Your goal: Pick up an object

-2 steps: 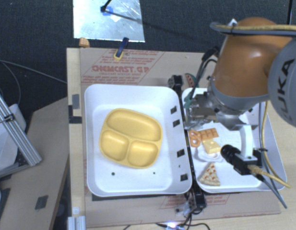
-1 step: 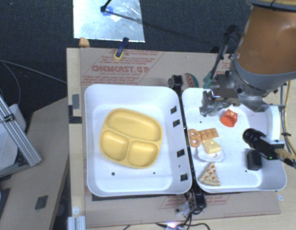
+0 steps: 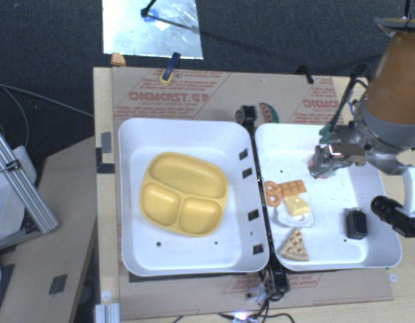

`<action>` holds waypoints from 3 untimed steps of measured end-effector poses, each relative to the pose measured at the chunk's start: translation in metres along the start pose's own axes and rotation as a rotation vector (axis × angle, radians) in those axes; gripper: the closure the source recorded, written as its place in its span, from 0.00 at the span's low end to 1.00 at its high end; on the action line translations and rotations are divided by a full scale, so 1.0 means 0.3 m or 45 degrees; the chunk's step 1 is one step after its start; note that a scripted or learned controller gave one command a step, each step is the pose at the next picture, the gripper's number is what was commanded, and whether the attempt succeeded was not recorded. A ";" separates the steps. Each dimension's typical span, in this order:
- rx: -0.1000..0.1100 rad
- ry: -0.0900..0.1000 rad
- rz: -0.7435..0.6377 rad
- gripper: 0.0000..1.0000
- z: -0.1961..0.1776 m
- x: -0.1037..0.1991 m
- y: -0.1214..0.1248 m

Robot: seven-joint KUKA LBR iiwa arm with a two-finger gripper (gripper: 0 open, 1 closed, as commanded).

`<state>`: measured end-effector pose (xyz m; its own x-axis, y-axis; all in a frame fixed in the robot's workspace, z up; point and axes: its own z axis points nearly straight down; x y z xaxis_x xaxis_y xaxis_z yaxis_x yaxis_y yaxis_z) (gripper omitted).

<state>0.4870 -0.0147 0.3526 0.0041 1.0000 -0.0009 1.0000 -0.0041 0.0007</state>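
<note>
- Two white bins sit side by side on the desk (image 3: 194, 89): the left bin (image 3: 133, 140) holds a yellow tray (image 3: 183, 194); the right bin (image 3: 379, 247) holds the pickable things.
- Candidates lie at the right bin's left side: pretzel (image 3: 272, 194), cheese (image 3: 296, 204), pizza slice (image 3: 294, 245); a black block (image 3: 356, 223) lies nearer the right wall.
- Claw (image 3: 323, 163) hangs over the right bin's far middle, beyond the food; whether it is spread or clenched cannot be told, and nothing is seen between its tips.
- Advice: centre over one item before descending; the pretzel and cheese touch, so the separate pizza slice or block looks easier.
- Surroundings: brown printed board under the bins, dark carpet (image 3: 46, 39), a shiny sheet (image 3: 153, 19) far left.
</note>
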 end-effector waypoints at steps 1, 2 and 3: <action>-0.003 0.001 -0.005 1.00 0.053 -0.047 0.001; -0.011 0.008 -0.027 1.00 -0.124 0.526 0.060; -0.006 0.003 -0.015 1.00 -0.152 0.497 0.061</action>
